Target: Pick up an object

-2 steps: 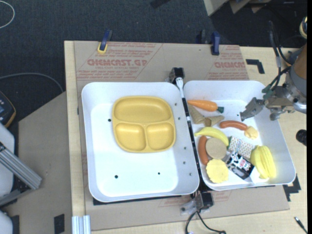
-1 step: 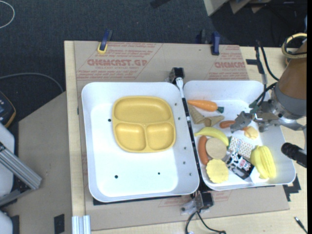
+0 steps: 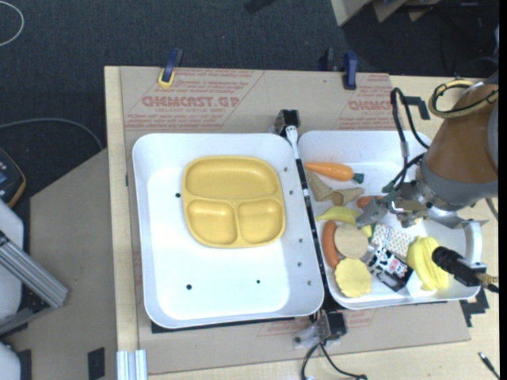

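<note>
Orange plastic carrot (image 3: 329, 169) lay at the far end of the right bin (image 3: 348, 139), long axis running left to right, green stub pointing right, blunt end toward the divider. I judged it the easiest pick: it sat a little apart from the rest, with bare bin floor beyond it. Nearer, the toys were crowded together — a tan wedge (image 3: 326, 188), a small yellow piece (image 3: 341, 213), a reddish sausage (image 3: 329, 242) lying near-to-far, a pale round slice (image 3: 349, 241), a yellow disc (image 3: 353, 278), a yellow banana bunch (image 3: 425, 261) at the right. That crowding looked like the result of loose dumping, not arrangement.

I had the gripper (image 3: 379, 212) low over the middle of the pile, the arm (image 3: 463, 145) coming in from the right. I could not tell how far its fingers were spread, nor whether anything sat between them; the metal merged with the clutter.

Left bin (image 3: 154, 212) carried a yellow divided plate (image 3: 234, 200), flat, well away from the gripper.
</note>
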`<control>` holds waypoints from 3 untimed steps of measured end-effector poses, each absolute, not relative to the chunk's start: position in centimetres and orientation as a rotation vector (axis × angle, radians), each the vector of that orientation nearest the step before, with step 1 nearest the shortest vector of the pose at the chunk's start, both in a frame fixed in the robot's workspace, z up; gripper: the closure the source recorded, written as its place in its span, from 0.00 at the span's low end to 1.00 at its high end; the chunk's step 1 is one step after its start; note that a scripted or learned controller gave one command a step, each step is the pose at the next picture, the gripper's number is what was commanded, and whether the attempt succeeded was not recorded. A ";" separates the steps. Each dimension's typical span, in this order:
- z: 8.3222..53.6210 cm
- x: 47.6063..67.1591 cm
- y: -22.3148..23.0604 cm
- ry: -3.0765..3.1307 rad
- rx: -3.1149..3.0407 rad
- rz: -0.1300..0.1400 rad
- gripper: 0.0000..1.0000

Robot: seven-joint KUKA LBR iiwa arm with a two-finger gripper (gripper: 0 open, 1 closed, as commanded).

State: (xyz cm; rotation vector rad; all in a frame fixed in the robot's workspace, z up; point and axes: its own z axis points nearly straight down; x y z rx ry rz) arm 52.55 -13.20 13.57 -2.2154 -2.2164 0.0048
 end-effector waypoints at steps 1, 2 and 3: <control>8.6 52.7 -13.3 -2.224 -2.226 -0.001 0.00; 10.1 53.0 -13.5 -2.230 -2.236 -0.006 1.00; 16.5 52.9 -13.7 -2.226 -2.224 -0.004 1.00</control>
